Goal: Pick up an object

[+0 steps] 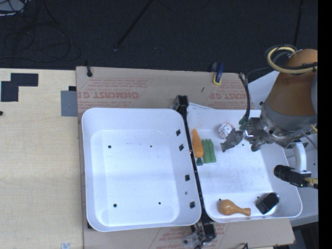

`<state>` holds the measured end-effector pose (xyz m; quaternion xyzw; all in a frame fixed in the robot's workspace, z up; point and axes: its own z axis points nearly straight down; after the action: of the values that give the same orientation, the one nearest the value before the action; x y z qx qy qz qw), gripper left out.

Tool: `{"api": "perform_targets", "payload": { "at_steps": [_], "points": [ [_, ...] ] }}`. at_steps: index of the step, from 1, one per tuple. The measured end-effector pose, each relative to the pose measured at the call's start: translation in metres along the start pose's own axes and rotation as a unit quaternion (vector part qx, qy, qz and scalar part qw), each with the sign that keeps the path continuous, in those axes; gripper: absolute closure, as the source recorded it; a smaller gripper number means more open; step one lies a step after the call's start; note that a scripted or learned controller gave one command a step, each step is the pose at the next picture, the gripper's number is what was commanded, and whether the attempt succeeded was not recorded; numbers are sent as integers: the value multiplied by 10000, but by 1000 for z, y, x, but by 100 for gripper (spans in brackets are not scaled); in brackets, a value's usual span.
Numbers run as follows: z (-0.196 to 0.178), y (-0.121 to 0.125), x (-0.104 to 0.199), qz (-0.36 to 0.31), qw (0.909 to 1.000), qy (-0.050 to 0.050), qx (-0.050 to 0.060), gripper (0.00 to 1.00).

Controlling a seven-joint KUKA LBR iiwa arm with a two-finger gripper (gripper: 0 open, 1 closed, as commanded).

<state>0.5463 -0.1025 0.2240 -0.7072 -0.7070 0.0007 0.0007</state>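
Gripper (243,140) hovers over right bin (290,211) near white ball (225,130), grip state unclear, nothing visibly held; approach step, next lower onto target

Arm (293,95) at right of frame: orange band, grey metal wrist below. Yellow-black cable (279,56) looped at top. Dark claw (243,140), small metal parts.
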Motion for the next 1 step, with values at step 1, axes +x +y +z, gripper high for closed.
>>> {"api": "perform_targets", "payload": {
  "at_steps": [1],
  "points": [
    [38,-5,-83,37,10000,-11,26,0]
  ]
}}
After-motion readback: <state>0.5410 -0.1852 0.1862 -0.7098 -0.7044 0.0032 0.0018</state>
